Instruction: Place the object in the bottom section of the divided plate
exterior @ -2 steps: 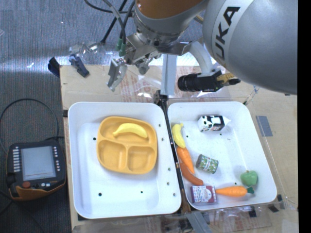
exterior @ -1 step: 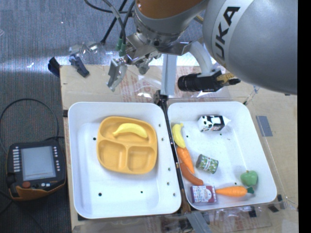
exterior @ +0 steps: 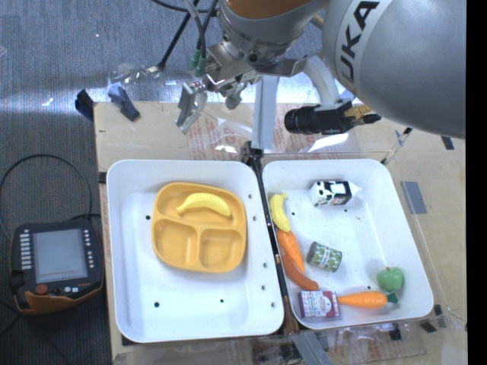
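Claw idles high behind the bins while a banana sits in the plate's far section

Claw (exterior: 199,97) hangs above the far edge of the counter (exterior: 152,135), behind the seam between the two shallow white bins, its metal fingers (exterior: 187,106) slightly parted with nothing between them. Raised there, it casts no shadow into either bin and blocks none of the objects.

A yellow divided plastic plate (exterior: 200,227) rests in the left bin (exterior: 137,295), toward its far side. A yellow toy banana (exterior: 204,203) lies in the plate's long far section; both smaller near sections look bare. If that banana is the object meant, I judge it sits in the wrong compartment for the task and the near section has not yet been filled.

The right bin (exterior: 403,234) holds the spare items: a second yellow banana (exterior: 280,212) touching a long orange carrot (exterior: 292,260) along the left wall, a black-and-white cow-print carton (exterior: 331,193) at the far side, a small green-labelled can (exterior: 324,256) mid-bin, a red box (exterior: 317,304) just beside another orange carrot (exterior: 367,299), and a green pepper-like toy (exterior: 390,279) at the near right.

Nothing stands over the plate. The central bin walls are the only ridge to clear.
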{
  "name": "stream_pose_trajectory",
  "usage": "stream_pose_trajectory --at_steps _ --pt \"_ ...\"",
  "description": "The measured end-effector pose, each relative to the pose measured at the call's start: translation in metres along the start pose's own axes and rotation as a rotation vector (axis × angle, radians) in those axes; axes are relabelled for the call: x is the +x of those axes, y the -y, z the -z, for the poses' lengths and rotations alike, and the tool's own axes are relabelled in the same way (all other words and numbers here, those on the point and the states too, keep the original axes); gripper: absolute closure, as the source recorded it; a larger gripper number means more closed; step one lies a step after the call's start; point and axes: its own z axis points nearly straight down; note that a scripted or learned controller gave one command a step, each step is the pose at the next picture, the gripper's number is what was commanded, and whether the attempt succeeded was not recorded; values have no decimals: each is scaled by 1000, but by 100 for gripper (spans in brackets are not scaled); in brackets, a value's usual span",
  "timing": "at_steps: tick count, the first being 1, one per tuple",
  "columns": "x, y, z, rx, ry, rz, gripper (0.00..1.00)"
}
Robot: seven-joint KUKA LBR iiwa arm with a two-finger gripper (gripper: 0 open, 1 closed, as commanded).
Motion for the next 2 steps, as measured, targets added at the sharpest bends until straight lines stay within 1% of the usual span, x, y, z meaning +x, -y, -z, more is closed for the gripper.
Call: stream_pose_trajectory --at_steps 2 --pt "0 0 0 0 0 0 0"
